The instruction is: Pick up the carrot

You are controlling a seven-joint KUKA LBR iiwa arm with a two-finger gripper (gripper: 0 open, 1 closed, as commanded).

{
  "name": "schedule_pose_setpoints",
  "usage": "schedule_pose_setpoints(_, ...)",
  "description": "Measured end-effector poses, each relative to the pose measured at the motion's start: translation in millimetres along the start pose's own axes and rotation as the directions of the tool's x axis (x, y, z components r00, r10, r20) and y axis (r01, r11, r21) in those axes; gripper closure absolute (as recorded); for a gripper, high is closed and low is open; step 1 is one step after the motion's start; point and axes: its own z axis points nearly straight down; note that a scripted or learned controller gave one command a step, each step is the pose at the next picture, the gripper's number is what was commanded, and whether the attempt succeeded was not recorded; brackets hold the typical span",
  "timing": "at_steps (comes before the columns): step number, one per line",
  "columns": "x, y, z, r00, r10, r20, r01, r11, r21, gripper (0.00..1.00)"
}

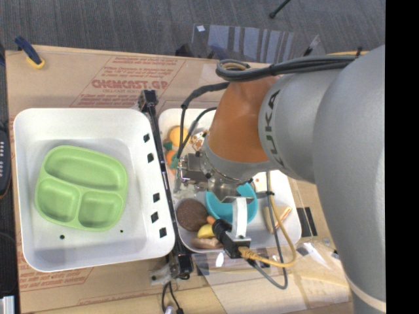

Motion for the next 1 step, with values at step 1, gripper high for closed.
schedule_pose_setpoints(1, 55.2, -8.3, -19.2, 0.938, 0.347, 0.001, -0.347, 0.938, -0.002, 1.0)
